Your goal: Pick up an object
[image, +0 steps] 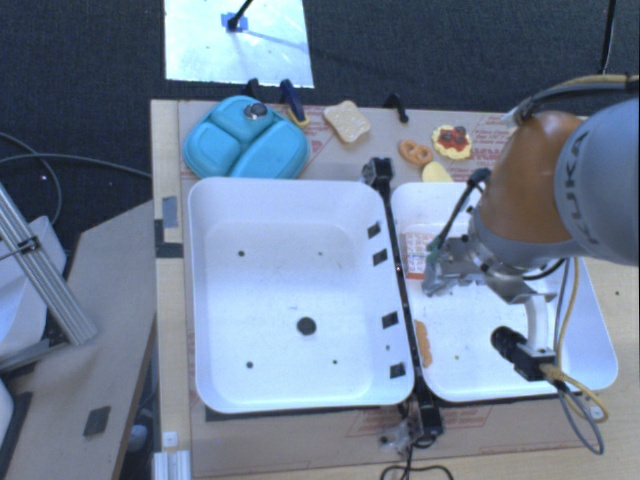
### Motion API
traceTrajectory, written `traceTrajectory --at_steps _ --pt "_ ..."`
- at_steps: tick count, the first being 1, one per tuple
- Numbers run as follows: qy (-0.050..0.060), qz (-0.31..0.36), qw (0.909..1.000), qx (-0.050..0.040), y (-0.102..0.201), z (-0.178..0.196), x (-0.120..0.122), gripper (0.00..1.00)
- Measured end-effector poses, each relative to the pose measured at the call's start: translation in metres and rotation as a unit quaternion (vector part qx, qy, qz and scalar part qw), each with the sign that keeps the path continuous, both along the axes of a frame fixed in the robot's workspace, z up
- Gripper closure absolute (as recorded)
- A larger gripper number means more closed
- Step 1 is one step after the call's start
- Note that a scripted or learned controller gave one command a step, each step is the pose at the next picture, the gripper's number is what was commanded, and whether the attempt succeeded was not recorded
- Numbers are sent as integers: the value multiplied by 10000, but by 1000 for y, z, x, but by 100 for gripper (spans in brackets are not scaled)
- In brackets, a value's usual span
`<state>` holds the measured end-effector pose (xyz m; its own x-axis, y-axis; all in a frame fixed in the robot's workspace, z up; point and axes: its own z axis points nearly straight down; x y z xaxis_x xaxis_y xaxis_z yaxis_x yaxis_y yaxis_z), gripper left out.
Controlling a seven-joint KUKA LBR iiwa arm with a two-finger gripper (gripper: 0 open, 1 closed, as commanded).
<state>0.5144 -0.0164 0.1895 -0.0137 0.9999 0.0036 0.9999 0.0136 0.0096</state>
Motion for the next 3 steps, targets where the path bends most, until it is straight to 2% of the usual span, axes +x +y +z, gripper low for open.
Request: traceTrajectory --at_steps 1,2,3 --pt "48 -17 10000 -4 54 -6 -29 100" --pt "-10 -32 10000 -16 68 58 39 100" --pt "51 -22 10000 -10 129 -9 67 100"
